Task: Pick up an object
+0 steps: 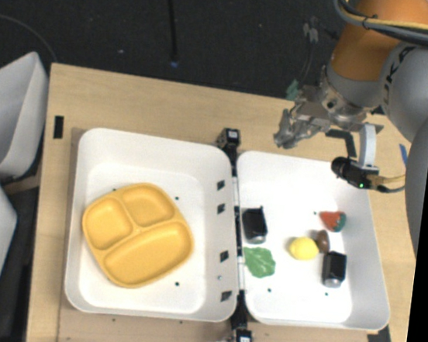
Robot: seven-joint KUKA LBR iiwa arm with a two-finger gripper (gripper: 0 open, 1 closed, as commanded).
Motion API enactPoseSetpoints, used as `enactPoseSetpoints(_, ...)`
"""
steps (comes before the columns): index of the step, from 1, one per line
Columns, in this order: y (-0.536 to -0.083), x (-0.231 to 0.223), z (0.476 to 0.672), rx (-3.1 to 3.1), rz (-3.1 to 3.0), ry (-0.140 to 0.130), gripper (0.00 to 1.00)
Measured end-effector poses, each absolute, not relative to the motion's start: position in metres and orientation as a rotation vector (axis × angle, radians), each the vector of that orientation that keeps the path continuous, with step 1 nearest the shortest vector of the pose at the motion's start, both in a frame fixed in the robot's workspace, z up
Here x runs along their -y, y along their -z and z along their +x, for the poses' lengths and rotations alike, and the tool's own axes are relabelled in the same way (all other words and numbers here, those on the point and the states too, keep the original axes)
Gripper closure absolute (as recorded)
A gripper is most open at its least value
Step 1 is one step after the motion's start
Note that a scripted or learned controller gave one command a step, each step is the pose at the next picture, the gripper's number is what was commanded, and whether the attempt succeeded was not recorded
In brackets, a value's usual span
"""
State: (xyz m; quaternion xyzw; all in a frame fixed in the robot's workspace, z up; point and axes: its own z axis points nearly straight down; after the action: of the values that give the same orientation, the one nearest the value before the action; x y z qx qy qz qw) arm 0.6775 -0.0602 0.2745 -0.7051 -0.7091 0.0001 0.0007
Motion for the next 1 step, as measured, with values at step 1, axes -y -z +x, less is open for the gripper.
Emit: enactPoseSetpoints(1, -0.267, -0.0009, 0.6821, 2.227, -2.212, -0.002, 1.0)
